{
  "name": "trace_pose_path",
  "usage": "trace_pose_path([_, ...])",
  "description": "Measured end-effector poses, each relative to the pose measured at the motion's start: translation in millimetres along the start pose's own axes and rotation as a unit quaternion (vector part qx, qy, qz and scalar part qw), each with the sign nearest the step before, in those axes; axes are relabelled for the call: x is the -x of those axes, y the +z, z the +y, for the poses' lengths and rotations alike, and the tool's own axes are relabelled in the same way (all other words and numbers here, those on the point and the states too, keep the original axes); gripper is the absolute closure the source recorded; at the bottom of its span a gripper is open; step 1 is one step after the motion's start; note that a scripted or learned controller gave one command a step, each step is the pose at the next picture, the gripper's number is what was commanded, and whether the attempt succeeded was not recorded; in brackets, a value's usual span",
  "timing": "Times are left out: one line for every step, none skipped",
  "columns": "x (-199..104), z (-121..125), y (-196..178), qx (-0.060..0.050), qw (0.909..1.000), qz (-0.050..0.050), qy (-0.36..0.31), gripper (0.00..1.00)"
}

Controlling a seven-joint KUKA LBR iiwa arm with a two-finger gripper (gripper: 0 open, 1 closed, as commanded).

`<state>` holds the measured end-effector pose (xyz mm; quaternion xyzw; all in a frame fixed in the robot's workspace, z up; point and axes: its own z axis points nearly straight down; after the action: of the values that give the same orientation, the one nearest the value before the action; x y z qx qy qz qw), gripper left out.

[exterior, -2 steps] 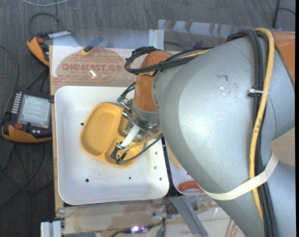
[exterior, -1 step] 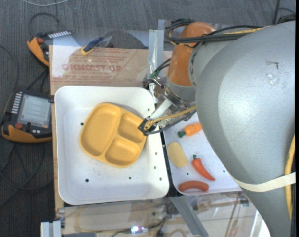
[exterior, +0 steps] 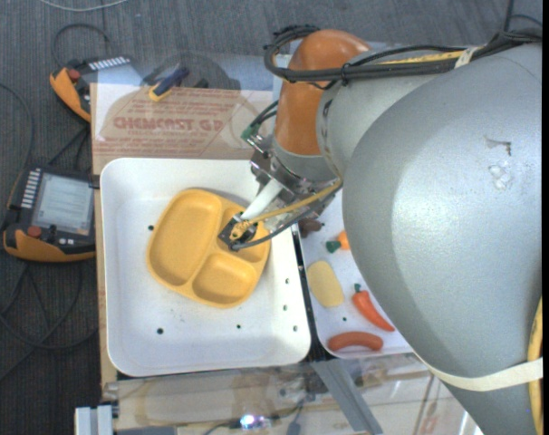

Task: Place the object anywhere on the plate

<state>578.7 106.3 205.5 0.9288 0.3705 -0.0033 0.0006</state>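
Observation:
A yellow plate (exterior: 197,243) with three compartments lies in the left white bin (exterior: 139,324). My gripper (exterior: 237,233) reaches down from the right and sits low over the plate's upper right compartment. At its tip I see a small dark shape with a yellow-green spot (exterior: 241,234); whether that is an object or part of the gripper is unclear. The big grey arm hides most of the right bin.
In the right bin lie a pale yellow piece (exterior: 326,284), a red and orange pepper (exterior: 372,308), a red sausage (exterior: 354,341) and a small orange bit (exterior: 343,239). A cardboard sheet (exterior: 166,130) lies behind the left bin. A teach pendant (exterior: 52,211) rests at the left.

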Motion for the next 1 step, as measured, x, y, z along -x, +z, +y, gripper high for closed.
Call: trace_pose_path([-32.3, 17.4, 77.7, 0.000, 0.9989, -0.001, 0.046, 1.00])
